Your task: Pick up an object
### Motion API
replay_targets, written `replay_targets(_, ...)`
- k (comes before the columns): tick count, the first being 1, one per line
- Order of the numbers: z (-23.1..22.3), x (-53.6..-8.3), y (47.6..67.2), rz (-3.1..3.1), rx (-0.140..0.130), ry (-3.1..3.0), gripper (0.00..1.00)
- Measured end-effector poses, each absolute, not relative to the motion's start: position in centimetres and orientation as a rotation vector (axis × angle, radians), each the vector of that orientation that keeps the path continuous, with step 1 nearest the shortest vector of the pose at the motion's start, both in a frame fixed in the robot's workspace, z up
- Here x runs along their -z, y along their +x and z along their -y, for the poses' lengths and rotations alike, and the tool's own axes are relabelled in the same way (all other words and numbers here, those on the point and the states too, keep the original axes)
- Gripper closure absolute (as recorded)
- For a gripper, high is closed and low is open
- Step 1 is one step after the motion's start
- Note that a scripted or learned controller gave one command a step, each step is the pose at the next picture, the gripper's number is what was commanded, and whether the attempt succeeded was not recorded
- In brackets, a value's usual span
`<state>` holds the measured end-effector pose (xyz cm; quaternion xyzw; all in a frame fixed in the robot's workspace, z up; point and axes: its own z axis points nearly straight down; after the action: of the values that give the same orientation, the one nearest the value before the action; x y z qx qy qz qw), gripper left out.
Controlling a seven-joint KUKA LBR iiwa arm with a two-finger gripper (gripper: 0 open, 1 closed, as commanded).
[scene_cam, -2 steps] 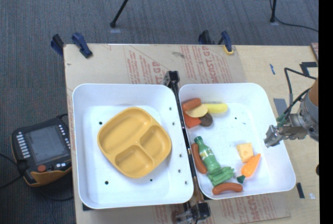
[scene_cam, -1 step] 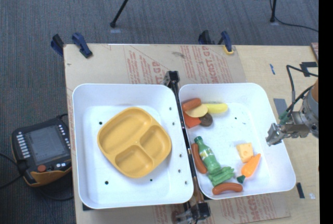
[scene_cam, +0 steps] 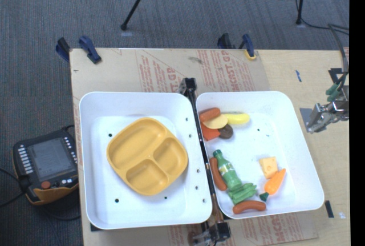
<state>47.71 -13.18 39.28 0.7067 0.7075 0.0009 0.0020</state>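
A fixed camera looks down at a slant on a bench (scene_cam: 142, 68) covered in brown cardboard, with two shallow white bins side by side on it.

The left bin (scene_cam: 91, 125) carries a yellow divided plate (scene_cam: 147, 155) with three compartments, lying near the bin's middle.

The right bin (scene_cam: 296, 125) carries a scatter of toy food. Near its top left corner sits a tight cluster: a red sausage (scene_cam: 209, 114), a pale potato-like piece (scene_cam: 216, 122), a yellow banana-like piece (scene_cam: 238, 119), a dark brown round piece (scene_cam: 226, 132) and a red-orange piece (scene_cam: 209, 133), all touching or overlapping. Along the left edge, lower down, a green bottle (scene_cam: 227, 171) lies on its side, touching a second sausage (scene_cam: 217, 176) beside it. Toward the bottom edge lie a green leafy piece (scene_cam: 243, 192) and a third sausage (scene_cam: 249, 206). Near the bottom right corner an orange carrot (scene_cam: 275, 182) lies tilted, just below a yellow cheese wedge (scene_cam: 268, 166).

The gripper (scene_cam: 320, 119) sits outside the right bin, just beyond its right edge and level with the bin's upper half, over the bench. It is well apart from all the toy food; the cheese wedge and carrot lie nearest it. Nothing shows between its fingers, and how far they stand apart cannot be told from this view.
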Motion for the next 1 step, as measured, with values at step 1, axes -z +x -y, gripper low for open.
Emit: replay_targets(1,13.14,-40.22,47.84,-2.222,-0.003,2.211,1.00)
